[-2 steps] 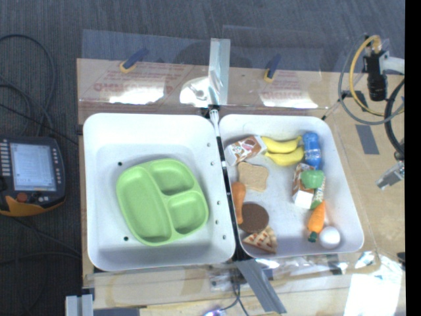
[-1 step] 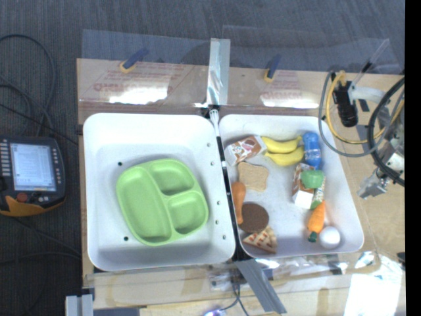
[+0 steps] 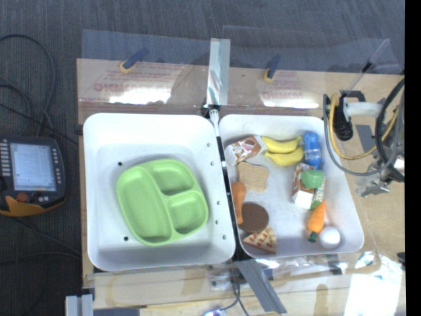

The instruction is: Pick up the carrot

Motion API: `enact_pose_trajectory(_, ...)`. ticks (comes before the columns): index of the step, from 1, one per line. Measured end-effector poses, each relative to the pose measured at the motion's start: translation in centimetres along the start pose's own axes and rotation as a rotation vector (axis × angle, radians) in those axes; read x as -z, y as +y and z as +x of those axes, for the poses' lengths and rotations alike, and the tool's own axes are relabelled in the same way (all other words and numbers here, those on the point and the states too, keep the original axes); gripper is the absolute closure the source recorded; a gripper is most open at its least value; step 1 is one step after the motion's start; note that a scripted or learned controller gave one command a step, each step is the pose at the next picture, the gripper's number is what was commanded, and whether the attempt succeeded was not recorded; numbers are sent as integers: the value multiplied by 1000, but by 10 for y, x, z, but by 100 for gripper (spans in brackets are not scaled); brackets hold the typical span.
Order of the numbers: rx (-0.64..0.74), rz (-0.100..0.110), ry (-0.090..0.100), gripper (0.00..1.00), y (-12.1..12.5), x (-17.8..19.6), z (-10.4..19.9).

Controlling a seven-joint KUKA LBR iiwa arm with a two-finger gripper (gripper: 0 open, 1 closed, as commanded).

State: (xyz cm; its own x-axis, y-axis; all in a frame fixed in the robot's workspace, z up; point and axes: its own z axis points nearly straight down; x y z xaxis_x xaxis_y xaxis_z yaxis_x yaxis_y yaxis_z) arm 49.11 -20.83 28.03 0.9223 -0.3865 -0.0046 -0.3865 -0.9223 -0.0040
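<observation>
Carrot [image 3: 316,218] lies in the right bin [image 3: 352,209], near-right corner, leafy green end toward the near side, just beside a white egg [image 3: 329,236] and near a green-topped packet [image 3: 309,186]. A second orange piece [image 3: 238,193] sits by the left wall of that bin; I cannot tell what it is.

Judged handling: a toy, light, rigid, smooth plastic, likely slippery. Tapered cone, so I would grip across the thicker orange middle, not the narrow tip or the green top.

My end effector [image 3: 378,186]: at the right edge over the table, outside the bin; whether wide or narrow, I cannot tell.

Other textures: glossy bananas [image 3: 284,150], matte green divided plate [image 3: 162,200] in the left bin.
</observation>
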Motion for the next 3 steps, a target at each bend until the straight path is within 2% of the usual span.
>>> enact_pose_trajectory(1,198,2,1,100,-24,-5,5)
enact_pose_trajectory(3,202,15,-1,100,-30,11,4)
